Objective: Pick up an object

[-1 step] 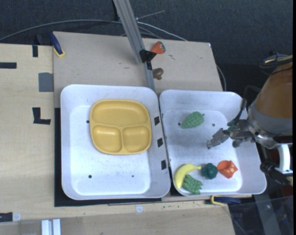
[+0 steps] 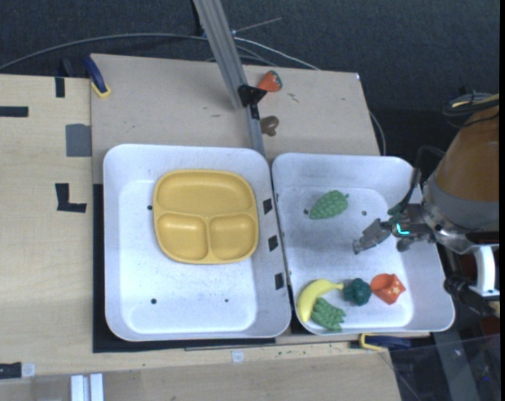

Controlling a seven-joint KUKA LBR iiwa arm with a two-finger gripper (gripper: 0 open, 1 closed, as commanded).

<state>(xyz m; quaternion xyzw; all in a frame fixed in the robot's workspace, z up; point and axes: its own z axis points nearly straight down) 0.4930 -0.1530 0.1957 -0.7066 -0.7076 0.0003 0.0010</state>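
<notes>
We see gripper (image 2: 371, 238) over right bin (image 2: 296, 172), open/closed unclear. We'd centre over orange toy (image 2: 388, 287), descend straight.

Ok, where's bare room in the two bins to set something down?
Left bin: the floor below the yellow plate. Right bin: the middle, between the green grapes and the banana. Its near edge is crowded, and the gripper hovers at right.

Nothing to read here: no words, labels, brand marks or numbers can be made out on any surface, whether on the counter (image 2: 194, 98) up and away from the hand (image 2: 371, 239) or on either white bin (image 2: 131, 224) beside it.
</notes>
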